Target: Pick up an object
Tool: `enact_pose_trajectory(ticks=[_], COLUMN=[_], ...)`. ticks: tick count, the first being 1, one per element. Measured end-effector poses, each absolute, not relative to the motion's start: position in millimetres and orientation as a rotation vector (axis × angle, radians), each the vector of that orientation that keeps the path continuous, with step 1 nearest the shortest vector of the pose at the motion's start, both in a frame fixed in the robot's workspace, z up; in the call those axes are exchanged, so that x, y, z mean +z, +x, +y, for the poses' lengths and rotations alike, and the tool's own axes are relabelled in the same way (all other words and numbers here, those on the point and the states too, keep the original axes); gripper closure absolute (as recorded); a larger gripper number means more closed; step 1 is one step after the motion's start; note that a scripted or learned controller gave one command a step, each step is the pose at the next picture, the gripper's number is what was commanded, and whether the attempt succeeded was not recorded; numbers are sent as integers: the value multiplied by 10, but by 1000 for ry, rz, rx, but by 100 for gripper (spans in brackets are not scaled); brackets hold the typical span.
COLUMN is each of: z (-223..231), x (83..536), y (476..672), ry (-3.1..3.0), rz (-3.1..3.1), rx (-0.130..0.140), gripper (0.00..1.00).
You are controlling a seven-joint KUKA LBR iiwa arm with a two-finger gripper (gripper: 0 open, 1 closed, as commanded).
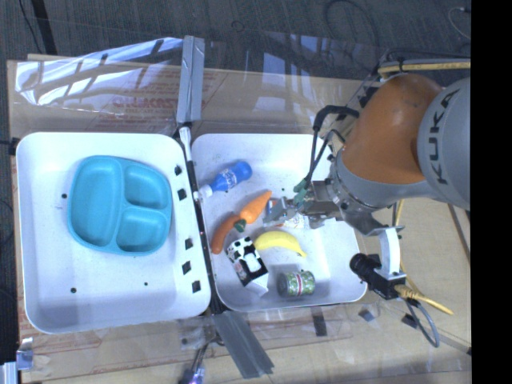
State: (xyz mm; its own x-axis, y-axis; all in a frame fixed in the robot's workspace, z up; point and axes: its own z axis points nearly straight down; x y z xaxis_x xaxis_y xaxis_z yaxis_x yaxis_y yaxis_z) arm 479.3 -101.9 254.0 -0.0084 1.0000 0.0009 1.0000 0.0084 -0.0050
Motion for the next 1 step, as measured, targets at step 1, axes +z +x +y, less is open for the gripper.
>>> enact_pose_trajectory(ticks=[1], z=[-982], x=[985], y=[5048], ry=[-2273], rz=[-2184], rx=[-14], gripper=[0])
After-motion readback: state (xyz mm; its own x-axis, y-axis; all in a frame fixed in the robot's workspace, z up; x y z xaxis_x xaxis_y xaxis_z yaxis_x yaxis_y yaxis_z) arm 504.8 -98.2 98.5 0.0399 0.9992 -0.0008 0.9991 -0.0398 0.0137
